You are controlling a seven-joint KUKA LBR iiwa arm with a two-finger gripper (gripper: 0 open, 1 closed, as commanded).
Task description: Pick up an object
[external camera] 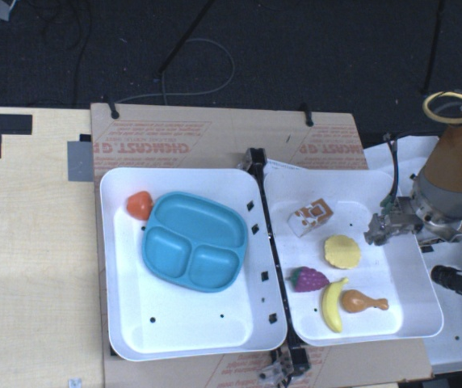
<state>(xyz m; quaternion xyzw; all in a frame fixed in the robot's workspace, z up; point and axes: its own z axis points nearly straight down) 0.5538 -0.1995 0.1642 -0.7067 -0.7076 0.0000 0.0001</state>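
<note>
The arm (445,176) reaches in from the right, tool (380,231) hanging low.

We see a divided tray (195,241) in the left bin (126,330), a tomato (140,205) touching its far-left corner, a carton (310,216), disc (342,251), grapes (308,279), banana (332,306) and drumstick (363,301) in the right bin (421,318).

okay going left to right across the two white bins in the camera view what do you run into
Orange-red ball → blue divided plate → purple grapes → yellow disc → chicken drumstick → gripper. The small carton and the banana overlap their neighbours sideways, so I left them out.
</note>
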